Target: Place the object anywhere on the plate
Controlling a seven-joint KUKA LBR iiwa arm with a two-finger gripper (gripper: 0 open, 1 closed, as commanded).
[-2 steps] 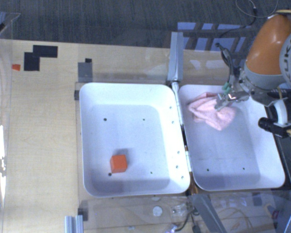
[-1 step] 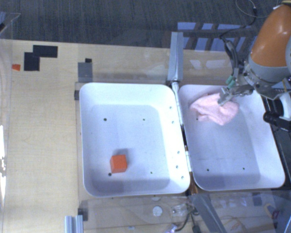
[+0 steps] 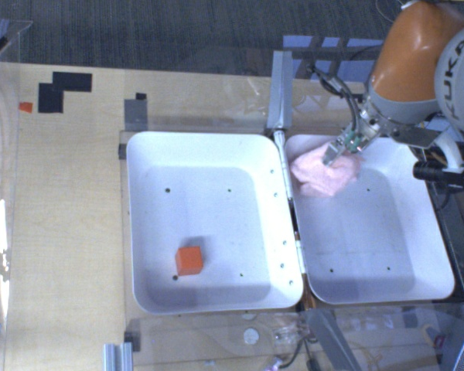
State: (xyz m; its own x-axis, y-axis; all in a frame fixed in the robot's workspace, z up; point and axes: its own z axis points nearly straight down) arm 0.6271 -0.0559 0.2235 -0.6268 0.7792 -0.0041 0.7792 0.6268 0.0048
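One orange cube (image 3: pixel 189 260) lies nearest, on the floor of the left bin (image 3: pixel 147 207), toward its near-left corner. Two white bins stand side by side; the right bin (image 3: pixel 387 284) holds one pink plate (image 3: pixel 323 172) in its far-left corner. The single gripper (image 3: pixel 339 151) hangs over the plate's far edge, well apart from the cube. I cannot tell the gripper's state.

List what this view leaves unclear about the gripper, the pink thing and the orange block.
- Gripper: too small and blurred in the camera view to tell how it stands.
- Pink object in the right bin: soft-edged blur; plate or cloth cannot be told, and the gripper covers its upper right part.
- Orange block in the left bin: the far faces are hidden.
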